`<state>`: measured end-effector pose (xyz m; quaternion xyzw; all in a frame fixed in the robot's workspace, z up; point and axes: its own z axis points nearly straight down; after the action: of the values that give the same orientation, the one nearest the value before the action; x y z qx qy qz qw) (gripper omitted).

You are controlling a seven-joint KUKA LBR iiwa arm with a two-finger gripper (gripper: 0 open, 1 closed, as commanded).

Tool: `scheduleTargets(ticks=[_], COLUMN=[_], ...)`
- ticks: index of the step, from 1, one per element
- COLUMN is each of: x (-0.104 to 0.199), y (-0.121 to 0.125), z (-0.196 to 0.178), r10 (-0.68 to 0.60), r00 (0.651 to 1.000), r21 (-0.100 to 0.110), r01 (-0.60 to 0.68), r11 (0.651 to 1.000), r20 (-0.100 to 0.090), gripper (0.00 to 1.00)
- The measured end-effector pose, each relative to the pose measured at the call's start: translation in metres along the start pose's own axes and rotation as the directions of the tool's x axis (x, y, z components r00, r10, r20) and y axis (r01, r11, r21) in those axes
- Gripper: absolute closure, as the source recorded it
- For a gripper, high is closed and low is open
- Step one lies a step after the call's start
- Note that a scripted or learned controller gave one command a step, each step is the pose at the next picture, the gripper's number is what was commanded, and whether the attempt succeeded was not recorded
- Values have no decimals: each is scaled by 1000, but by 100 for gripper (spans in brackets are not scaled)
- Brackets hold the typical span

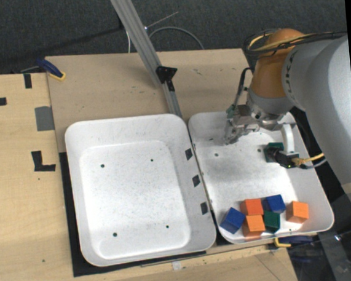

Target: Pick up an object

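Several small blocks lie bunched along the near edge of the right bin [218, 163]: a blue block [232, 219] at the left, an orange block [253, 206] and another blue one [274, 203] behind, an orange block [254, 224] and a green block [271, 221] in front, and an orange block [298, 211] at the right. My gripper [232, 134] hangs over the bin's far part, pointing down at bare white floor, well away from the blocks. Nothing shows in it.
The left bin [125, 126] sits beside the right one, with their rims touching. A slanted grey metal pole [144, 41] comes down from the top to the gap between the bins. The grey arm [325, 91] covers the right bin's right side.
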<state>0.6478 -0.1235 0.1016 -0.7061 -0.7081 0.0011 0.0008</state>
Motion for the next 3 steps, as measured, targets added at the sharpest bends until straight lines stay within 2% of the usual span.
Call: scheduleTargets(ticks=[3], x=[5], y=[-5], z=[-130], r10=[1], r00=[1000], r21=[-6], r01=[-1], r11=[1000], r20=[0], gripper=[100])
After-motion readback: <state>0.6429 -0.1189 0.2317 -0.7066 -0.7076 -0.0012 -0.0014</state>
